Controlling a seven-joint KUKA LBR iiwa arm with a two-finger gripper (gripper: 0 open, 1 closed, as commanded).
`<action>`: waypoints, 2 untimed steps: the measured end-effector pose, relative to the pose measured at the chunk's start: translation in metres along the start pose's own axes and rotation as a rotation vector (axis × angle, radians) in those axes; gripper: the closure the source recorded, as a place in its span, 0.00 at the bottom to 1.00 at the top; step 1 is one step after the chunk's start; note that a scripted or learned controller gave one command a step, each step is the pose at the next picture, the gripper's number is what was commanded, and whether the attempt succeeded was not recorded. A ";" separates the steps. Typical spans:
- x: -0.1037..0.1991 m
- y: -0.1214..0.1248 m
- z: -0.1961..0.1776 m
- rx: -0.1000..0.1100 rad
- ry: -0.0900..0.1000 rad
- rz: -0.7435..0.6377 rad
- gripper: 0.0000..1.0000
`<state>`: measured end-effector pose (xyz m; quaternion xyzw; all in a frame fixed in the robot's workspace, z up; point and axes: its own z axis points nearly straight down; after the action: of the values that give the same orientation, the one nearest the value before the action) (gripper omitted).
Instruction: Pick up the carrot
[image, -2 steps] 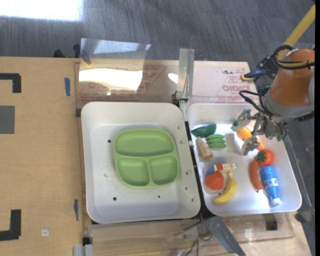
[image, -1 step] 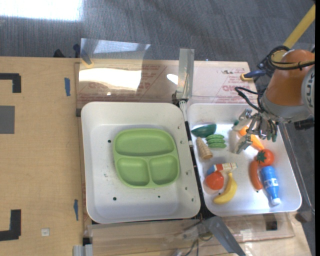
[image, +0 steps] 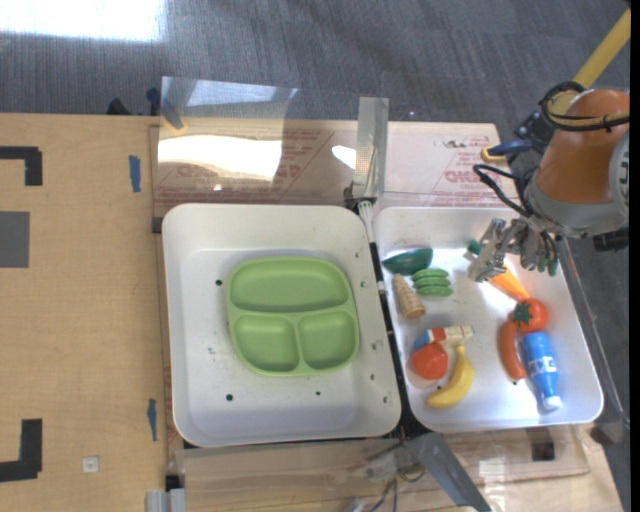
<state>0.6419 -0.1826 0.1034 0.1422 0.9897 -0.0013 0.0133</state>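
The carrot is a small orange cone lying in the right bin, toward its far right side. My gripper hangs right over the carrot's upper end, below the arm's orange band, and hides part of the carrot. The carrot's lower tip pokes out beneath the gripper and points toward a red-orange tomato-like piece. Whether the carrot is off the bin floor is unclear from this angle.
The right bin also holds a dark green piece, a ribbed green pod, a tan piece, a red tomato, a banana, a red sausage shape and a blue bottle. The left bin holds a green divided plate.
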 end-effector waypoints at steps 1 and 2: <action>0.049 0.008 0.011 -0.003 0.014 -0.314 1.00; 0.035 -0.025 0.012 -0.004 0.010 -0.648 1.00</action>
<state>0.6015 -0.1973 0.0902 -0.1802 0.9836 -0.0028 0.0076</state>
